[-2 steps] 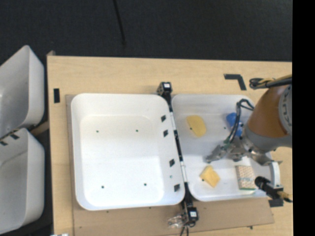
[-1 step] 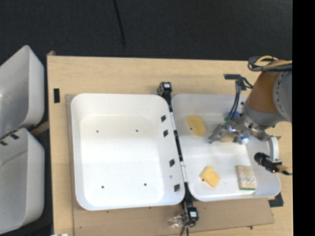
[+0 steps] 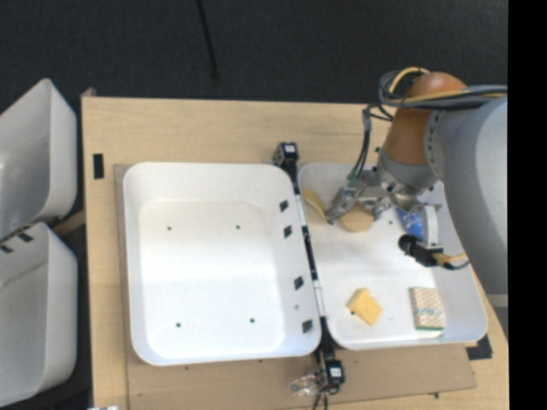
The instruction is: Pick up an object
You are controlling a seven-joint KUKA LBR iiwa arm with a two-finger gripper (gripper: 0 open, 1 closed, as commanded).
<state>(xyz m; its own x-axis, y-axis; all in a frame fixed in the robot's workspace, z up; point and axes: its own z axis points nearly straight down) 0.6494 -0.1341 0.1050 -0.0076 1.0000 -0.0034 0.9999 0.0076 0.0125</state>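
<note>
gripper [image 3: 353, 202] is seen low in the right bin [image 3: 461, 310], upper middle of frame | fingers spread part-way around a tan rounded object [image 3: 357, 221], grip can't be told tbh | yellow wedge [image 3: 366, 307] and patterned block [image 3: 427, 307] sit lower right | left bin [image 3: 205, 263] sits beside

Glossy white plastic bins [image 3: 205, 263], matt wood bench [image 3: 231, 126], spongy yellow block [image 3: 366, 307]

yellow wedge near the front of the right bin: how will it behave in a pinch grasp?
The yellow wedge looks like a soft, sponge-like block, so probably light and squashy under the fingers. It lies flat on the right bin floor, so it should slide rather than roll if nudged.
</note>
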